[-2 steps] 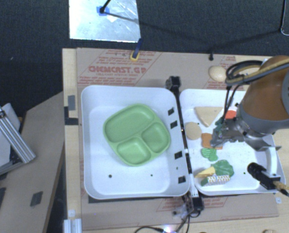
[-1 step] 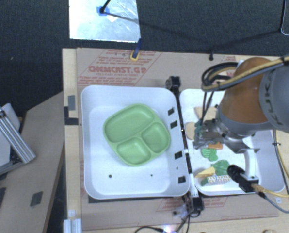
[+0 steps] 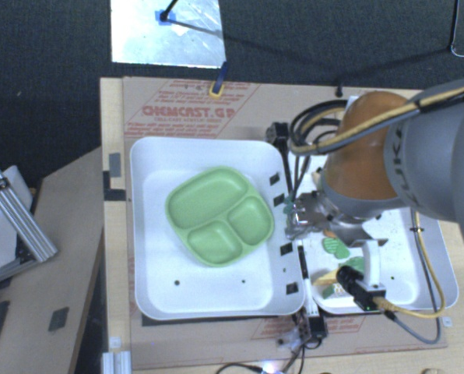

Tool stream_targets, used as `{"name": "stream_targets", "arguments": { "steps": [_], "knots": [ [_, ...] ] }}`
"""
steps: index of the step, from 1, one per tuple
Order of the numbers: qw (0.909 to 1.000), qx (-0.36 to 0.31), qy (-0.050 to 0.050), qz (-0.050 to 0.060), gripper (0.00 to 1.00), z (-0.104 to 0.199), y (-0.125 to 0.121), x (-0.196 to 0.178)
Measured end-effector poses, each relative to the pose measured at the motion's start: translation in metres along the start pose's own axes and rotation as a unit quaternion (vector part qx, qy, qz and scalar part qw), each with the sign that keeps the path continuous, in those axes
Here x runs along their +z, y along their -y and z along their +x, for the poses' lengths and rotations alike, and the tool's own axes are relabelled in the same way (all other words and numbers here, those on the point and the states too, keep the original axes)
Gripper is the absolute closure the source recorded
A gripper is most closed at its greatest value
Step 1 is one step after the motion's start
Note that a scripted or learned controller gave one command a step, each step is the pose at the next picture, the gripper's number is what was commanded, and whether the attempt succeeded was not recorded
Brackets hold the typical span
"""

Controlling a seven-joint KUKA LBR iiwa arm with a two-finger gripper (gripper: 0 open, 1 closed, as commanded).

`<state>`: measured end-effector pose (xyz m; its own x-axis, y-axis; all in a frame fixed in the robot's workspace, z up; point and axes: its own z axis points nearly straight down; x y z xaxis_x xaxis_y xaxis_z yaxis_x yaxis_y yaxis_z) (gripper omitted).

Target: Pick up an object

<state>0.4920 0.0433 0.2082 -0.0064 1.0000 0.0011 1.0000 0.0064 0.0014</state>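
Looking down on a dark speckled floor [image 3: 45, 53] surrounding a pale wooden bench [image 3: 68, 232]. Catching bright light on a shiny silver sheet [image 3: 170, 29] lying at top. Showing brown cardboard [image 3: 193, 107] with red lettering covering the benchtop. Taking in a ribbed metal rail [image 3: 14, 216] slanting at left.

- Arm [image 3: 442, 150]: grey, enters at the right edge of the view and reaches leftward. The broad last link covers much of the right side of the view.
- Orange band [image 3: 364, 158]: at the left end of the grey link. It is seen nearly end-on as a rounded dome, so the wrist points steeply down, away from the camera.
- Black hoses [image 3: 310, 127]: they loop out from the upper left of the orange band and curve back under it.
- Gripper [image 3: 304, 218]: its metallic body shows just below and left of the orange band. It sits low, and the wrist above hides most of it.
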Motion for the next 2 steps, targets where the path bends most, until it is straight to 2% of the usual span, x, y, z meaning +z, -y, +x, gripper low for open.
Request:
{"name": "stream_targets", "arguments": {
  "steps": [1, 2],
  "knots": [
    [1.0, -0.001, 0.0, 0.0, 1.0, 0.047, -0.0052, -0.0258],
    [1.0, 0.003, 0.001, 0.001, 1.0, 0.0399, -0.0033, -0.0256]
  ]
}}
